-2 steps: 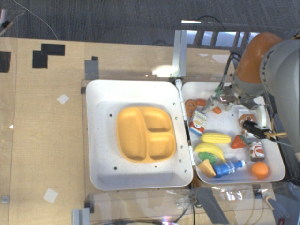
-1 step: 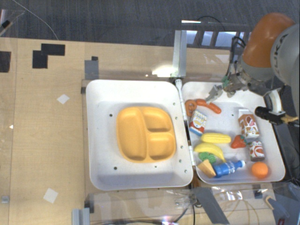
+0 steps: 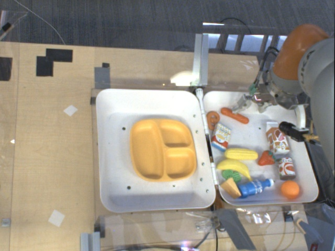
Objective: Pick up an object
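Arm (image 3: 314,61) cut off at right edge; tool (image 3: 250,101) fingers too small to tell.

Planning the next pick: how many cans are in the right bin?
2. One can stands near the right wall; the other can lies just below it, above the orange. More may be hidden under the arm.

One fixed camera looks down at a slant on the bench (image 3: 47,156) and both white bins (image 3: 110,140), the arm (image 3: 309,56) entering from the right.

Grey arm (image 3: 314,61) at right, pincer (image 3: 255,99) low, leftward.
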`<move>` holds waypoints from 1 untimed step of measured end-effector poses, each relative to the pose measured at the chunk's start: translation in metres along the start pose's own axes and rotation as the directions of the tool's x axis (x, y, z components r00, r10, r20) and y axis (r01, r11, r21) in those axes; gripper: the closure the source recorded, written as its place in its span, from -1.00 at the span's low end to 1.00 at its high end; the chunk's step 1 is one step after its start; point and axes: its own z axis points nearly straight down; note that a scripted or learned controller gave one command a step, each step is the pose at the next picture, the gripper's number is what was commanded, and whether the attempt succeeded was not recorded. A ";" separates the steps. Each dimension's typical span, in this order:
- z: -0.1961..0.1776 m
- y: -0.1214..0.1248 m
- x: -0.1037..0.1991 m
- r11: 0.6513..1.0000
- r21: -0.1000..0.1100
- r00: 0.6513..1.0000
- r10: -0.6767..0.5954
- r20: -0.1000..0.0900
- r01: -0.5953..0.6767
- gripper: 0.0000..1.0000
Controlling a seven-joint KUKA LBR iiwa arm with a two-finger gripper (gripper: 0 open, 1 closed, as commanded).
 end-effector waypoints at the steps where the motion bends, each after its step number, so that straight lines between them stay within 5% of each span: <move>1: 0.009 -0.018 0.050 0.995 0.011 0.995 0.099 0.001 -0.099 -1.00</move>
